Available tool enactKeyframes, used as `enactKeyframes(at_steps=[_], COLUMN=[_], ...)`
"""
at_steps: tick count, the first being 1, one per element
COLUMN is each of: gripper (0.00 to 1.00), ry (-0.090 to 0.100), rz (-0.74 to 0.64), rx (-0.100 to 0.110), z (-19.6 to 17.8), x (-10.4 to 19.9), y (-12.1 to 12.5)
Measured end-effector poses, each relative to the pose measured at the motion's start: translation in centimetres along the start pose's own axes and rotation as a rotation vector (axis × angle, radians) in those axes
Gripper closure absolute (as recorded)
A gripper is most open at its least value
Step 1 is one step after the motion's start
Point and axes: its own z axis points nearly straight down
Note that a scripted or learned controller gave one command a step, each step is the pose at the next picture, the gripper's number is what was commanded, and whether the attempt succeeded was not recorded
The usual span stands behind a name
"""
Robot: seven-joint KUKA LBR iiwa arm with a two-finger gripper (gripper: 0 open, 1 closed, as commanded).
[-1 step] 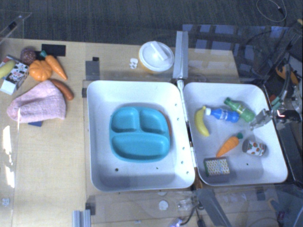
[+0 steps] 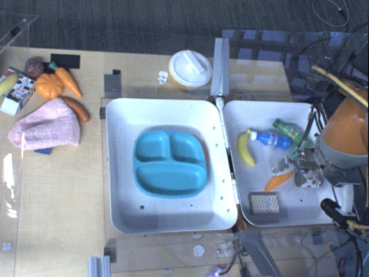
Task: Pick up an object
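Two-finger metal gripper (image 2: 286, 167): lowered into the right white bin (image 2: 253, 115); jaw state cannot be told. Small orange plastic carrot (image 2: 278, 181): lies just beneath the jaws, not seen lifted. Pick judged unfinished.

Light wood bench top (image 2: 52, 201) fills lower and left field. Dark grey ribbed carpet floor (image 2: 144, 10) runs across top, beyond bench edge. Clear acrylic panel edge (image 2: 17, 30) at upper left corner. Grey metal post (image 2: 218, 68) stands upright at bench rear, between two bins. Metal frame struts (image 2: 259, 42) at upper right, cables (image 2: 331, 7) looped on floor near them. Small brackets (image 2: 99, 265) along front edge. Even overhead light; bright glare patch (image 2: 10, 178) on bench at left.
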Motion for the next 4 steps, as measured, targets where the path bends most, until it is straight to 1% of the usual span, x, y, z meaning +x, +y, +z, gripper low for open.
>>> enactKeyframes(at_steps=[1,2,3,4], gripper=[0.00,1.00,0.00,0.00], ry=[-0.020,-0.023,-0.023,0.006], rz=[0.026,0.026,0.026,-0.017], rx=[-0.038,-0.049,-0.048,0.020], z=[1.3,0.0,0.0,3.4], x=[0.4,0.4,0.4,1.7], y=[0.1,0.5,0.5,-1.4])
